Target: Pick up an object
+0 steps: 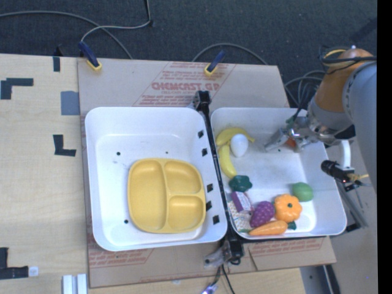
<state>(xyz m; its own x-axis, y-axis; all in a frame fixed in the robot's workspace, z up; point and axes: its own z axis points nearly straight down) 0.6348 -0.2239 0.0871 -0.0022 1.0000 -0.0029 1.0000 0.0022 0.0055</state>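
My two-finger metal gripper (pixel 277 142) sat over the upper right part of the right shallow white plastic bin (pixel 331 228), reaching in from the right on the grey arm with its orange band (pixel 334 81). I could see the tips pointing left toward the toys, but I could not tell from this slanted overhead camera whether they were spread or closed, and nothing showed between them, so I judged it was carrying nothing.

The candidates all lay in that same bin. Nearest the tool were the white egg-shaped toy (pixel 239 144) and the yellow plastic banana (pixel 225 152) it rested against, both hard by the bin's left wall. Further down lay a dark green broccoli-like piece (pixel 240 182), a purple bunch of grapes (pixel 262 213), an orange toy pumpkin (pixel 288 207), an orange carrot (pixel 268 228) and a green round fruit (pixel 302 192). The left bin (pixel 98 127) held a yellow divided plastic tray (pixel 165 195).

To do this step well, I reckoned I should choose something isolated: the green round fruit stood apart from its neighbours, whereas the egg was touching the banana. I would have centred squarely above it before descending and closed across its widest part.
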